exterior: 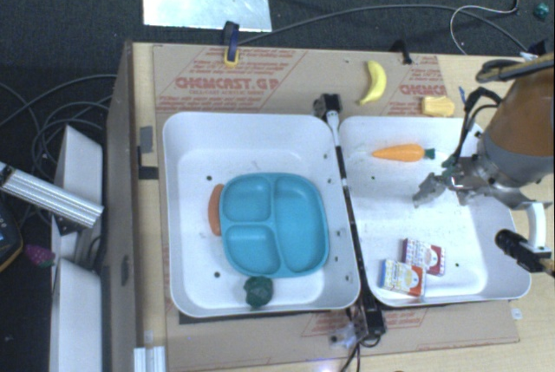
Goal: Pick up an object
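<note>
Two-finger grey gripper [431, 188] over the right shallow white bin [364, 188], fingers spread apart and grasping nothing, orange plastic carrot [401, 153] lying at its eleven o'clock, two small printed cartons [414, 266] at six o'clock.

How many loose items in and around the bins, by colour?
Orange: 2, the carrot and a sausage-shaped piece beside the tray
Yellow: 2, the banana and a block, both on the board behind the bins
Blue: 1, the divided tray
Green: 1, a lump
Red and white: 2, small cartons
Total: 8
</note>
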Controlling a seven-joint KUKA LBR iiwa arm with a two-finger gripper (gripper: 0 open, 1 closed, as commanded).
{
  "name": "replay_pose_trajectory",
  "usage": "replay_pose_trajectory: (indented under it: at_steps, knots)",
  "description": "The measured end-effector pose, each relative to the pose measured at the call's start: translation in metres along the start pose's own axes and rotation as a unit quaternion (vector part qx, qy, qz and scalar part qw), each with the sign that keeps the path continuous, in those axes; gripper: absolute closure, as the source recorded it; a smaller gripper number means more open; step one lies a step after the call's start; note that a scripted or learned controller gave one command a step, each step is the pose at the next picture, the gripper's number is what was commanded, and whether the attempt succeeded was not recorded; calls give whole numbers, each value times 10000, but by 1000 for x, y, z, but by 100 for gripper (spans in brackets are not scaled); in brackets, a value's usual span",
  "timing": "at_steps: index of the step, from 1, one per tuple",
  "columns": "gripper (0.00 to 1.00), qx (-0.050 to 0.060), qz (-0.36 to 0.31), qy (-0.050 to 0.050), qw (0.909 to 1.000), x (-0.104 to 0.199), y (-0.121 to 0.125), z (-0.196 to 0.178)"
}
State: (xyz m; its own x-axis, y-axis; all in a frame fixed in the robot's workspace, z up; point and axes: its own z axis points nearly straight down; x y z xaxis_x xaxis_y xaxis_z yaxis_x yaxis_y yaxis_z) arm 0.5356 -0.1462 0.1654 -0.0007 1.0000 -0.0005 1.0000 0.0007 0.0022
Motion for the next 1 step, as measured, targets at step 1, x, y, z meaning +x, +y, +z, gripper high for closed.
replay_pose_trajectory:
  at_steps: [1]
  knots:
    - [0, 0, 0, 0, 10000, 0, 0, 0]
